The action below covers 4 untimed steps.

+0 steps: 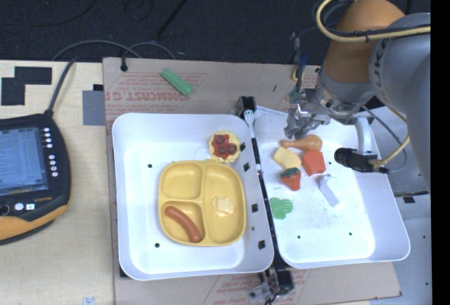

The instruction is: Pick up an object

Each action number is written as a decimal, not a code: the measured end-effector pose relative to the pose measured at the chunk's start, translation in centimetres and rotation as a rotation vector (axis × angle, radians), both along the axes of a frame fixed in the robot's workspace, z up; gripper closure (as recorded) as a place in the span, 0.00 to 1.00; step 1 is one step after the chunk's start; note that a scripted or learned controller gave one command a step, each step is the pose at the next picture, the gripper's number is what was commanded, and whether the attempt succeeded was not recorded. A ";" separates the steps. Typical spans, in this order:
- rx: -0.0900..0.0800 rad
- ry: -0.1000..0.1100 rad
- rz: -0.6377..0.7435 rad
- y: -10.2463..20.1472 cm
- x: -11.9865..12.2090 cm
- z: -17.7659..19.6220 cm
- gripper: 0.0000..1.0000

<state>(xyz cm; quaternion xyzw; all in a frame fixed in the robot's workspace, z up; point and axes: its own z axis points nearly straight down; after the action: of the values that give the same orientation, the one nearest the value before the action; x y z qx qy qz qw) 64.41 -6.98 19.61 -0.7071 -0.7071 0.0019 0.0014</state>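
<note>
My gripper (301, 129) hangs low over the far left part of the right bin (365, 240), just above an orange chicken-leg toy (304, 144). Below that toy lie a yellow piece (286, 157), an orange-red block (313, 162), a strawberry-like red toy (291, 178), a green piece (280, 207) and a small grey block (328, 192). Nothing shows between the fingers.
The left bin (133, 226) holds a yellow divided plate (169, 187) with a sausage (183, 223) and a pale food piece (223, 206), plus a small tart (223, 145). A green block (176, 81) lies on the cardboard behind. A teach pendant (28, 170) rests at far left.
</note>
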 end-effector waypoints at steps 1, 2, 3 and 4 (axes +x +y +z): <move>-0.001 0.002 -0.002 -5.0 -0.2 -4.4 1.00; 0.001 -0.002 -0.001 -4.9 -0.1 -4.1 0.00; 0.003 0.003 0.001 -2.2 -0.7 -11.3 0.00; 0.002 0.001 -0.004 -2.4 -0.7 -9.9 1.00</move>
<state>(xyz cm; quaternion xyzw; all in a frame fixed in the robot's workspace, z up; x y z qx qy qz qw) 63.75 -9.40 9.72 -0.7084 -0.7058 0.0015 0.0023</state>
